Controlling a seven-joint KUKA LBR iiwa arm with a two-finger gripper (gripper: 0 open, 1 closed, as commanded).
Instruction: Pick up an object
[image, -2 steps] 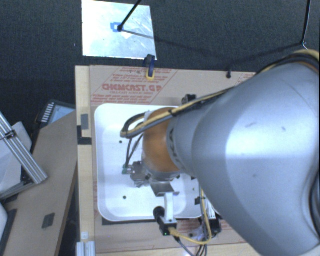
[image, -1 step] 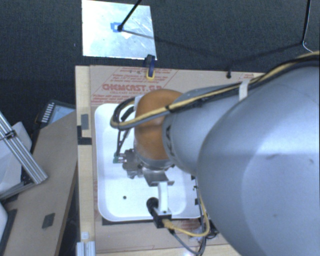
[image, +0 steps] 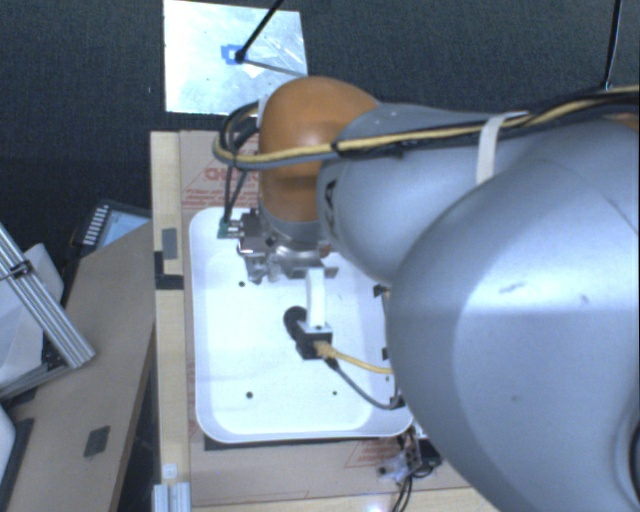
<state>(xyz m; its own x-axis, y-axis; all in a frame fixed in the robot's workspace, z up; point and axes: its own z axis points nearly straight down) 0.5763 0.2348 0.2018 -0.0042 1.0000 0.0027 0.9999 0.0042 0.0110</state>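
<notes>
A dark cloth backdrop hangs behind a bench bearing a shallow white bin (image: 235, 395). The object to pick is probably hidden beneath the robot, so where it lies relative to the gripper cannot be told. The gripper (image: 272, 262) hangs over the bin's upper middle, under the orange band (image: 300, 140). Whether it is open or closed cannot be told. The grey arm (image: 500, 300) covers the right side. This looks like the reaching step. The next move calls for settling on a target and lowering onto it.
</notes>
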